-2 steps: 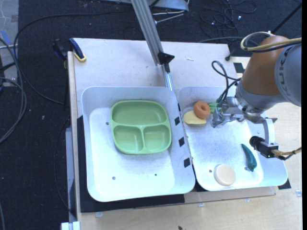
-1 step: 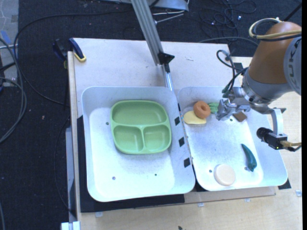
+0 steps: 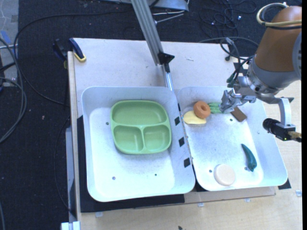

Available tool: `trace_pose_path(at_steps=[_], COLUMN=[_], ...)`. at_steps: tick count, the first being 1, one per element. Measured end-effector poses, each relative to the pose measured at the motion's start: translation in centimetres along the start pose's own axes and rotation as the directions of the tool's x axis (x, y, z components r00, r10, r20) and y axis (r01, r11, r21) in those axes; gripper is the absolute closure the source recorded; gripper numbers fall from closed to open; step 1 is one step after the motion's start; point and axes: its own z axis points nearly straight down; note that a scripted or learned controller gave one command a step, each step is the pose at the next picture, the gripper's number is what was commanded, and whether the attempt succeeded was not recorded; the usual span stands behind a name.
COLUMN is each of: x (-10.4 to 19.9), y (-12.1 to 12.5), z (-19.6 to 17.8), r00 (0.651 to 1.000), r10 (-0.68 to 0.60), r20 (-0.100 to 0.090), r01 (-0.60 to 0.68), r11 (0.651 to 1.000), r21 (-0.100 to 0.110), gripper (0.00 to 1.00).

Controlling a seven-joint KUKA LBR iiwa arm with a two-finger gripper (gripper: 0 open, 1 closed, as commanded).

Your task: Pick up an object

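Camera view: end effector [image 3: 229,101], its grip state impossible to tell, hovers in the right white bin [image 3: 268,176] beside a small green toy [image 3: 214,108], seemingly light, rigid plastic; grip across its narrow body.

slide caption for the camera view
Arm's gripper low in the right bin beside a doughnut; green tray in the left bin.

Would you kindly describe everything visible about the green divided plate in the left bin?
The green divided plate is pale green and looks like matte plastic, a rounded rectangle with a raised rim. Ridges split it into three compartments: one long one across the far side and two smaller ones nearer the camera. It lies flat and upright on the floor of the left bin, toward its far right part, with nothing in it or touching it.
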Motion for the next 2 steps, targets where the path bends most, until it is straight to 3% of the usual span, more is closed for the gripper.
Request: trace_pose_path(at_steps=[2], x=[9.9], y=[-3.2], z=[1.1], r00=[1.000], r10=[-0.003], r20=[-0.002], r01=[0.003], r11=[1.000], r21=[0.008], gripper=[1.00])
